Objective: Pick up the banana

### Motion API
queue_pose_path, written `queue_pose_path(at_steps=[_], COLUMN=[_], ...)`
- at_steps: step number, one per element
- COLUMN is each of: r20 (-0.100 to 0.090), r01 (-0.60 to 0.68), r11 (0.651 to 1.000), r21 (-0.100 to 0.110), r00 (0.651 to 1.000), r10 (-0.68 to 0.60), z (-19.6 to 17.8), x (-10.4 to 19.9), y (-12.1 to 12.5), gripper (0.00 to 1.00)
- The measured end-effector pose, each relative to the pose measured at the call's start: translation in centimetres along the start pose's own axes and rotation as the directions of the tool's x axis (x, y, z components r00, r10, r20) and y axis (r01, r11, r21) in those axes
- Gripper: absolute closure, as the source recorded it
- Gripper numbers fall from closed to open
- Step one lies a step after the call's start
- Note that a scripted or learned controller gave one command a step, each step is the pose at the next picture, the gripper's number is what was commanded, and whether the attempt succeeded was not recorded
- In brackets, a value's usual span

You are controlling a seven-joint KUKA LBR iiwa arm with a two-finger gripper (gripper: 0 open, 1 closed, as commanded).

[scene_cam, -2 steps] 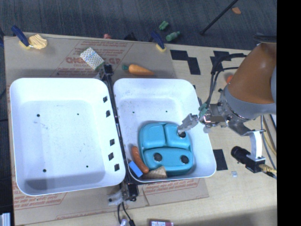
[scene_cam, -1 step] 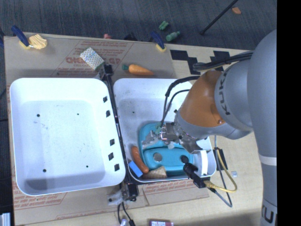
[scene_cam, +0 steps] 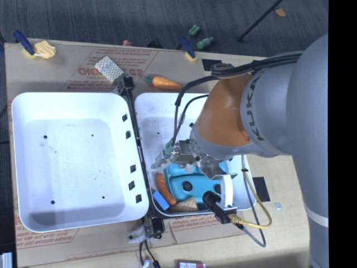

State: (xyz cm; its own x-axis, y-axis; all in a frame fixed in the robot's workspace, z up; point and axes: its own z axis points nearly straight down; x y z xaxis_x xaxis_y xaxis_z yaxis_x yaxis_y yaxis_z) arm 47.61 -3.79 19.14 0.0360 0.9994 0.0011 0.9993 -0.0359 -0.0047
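Can't tell if the fingers are spread or pressed together. The orange-banded wrist hangs right over them, low in the right bin, and all I can make out is some metal hardware at its left edge. So no claim that anything's been grabbed.

Just below the wrist, against the bin's near edge, there's a pile: a teal toy, an orange sausage-shaped thing touching its left side, a blue block under that, and a tan wedge along the near wall.

The banana? Honestly I can't pick it out. Nothing in that pile reads as clearly banana. The tan wedge is my best guess, or it's tucked under the arm.

The left bin has nothing to do with this. Out on the desk there's a carrot just past the right bin's far edge and a yellowish lump at the far-left corner.

My read is that it's at the reach/descend step, with the grasp unconfirmed. Next move needs the tool centred on the banana itself, not the teal toy, then a clean close and a straight lift. That crowded corner looks like an easy place to grab the wrong thing.
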Motion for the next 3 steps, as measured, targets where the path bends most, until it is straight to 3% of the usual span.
queue_pose_path(at_steps=[1,2,3], r20=[0.001,0.001,0.001], r01=[0.16,0.165,-0.043], r11=[0.987,0.986,0.999], r21=[-0.002,0.002,-0.005], r00=[0.987,0.986,0.999], r10=[-0.16,-0.165,0.043], z=[-5.3,-6.3,-22.1], x=[11.0,11.0,10.8], y=[3.6,3.6,-0.4], gripper=[0.0,1.0,1.0])
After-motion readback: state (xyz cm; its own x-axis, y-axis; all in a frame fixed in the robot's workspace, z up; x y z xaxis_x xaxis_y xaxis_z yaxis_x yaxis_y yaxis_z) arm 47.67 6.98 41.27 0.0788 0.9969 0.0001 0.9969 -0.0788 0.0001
